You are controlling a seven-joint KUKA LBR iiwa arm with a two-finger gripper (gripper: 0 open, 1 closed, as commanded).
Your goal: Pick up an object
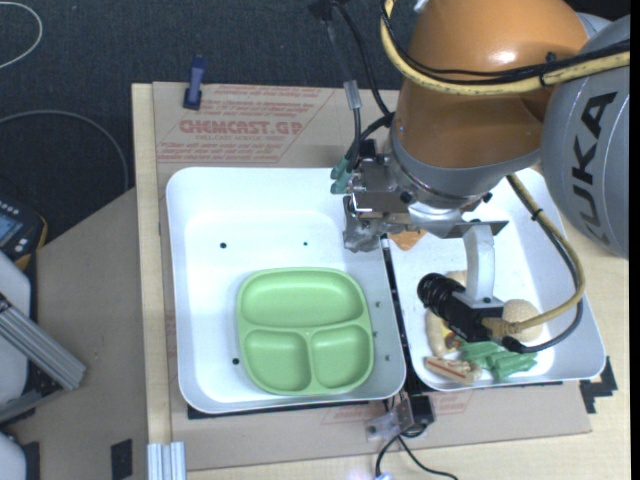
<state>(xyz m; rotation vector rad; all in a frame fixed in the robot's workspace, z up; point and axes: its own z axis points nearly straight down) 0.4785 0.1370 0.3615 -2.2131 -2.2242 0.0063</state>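
**Picking an Object: Tool Position and Bin Contents**

Starting at the near edge of the tabletop (150, 368). Finding the right bin (560, 258) holding a cluster of small items in its near corner: a green item (505, 361), a brown striped item (447, 370) just beside it, and a tan rounded item (520, 314) just behind. Finding the left bin (190, 268) holding one green divided plate (303, 328), lying flat in the near half.

Moving farther in. Locating the tool (362, 230) hanging over the wall shared by the two bins, toward their far half. Being unable to tell released from clenched in this view.

Spotting an orange piece (407, 238) just beside the tool, on the right-bin side, partly hidden under the wrist; being unable to read its long axis. Judging this piece the nearest candidate, calling for only a short sideways shift off the wall and into the right bin. Judging the near-corner cluster well apart from the tool, toward the near edge. Judging the plate, broad and flat, a poor fit for a pinch.

Ending beyond the bins: noting a printed brown sheet (250, 118) and a blue item (195, 81) at its far edge.
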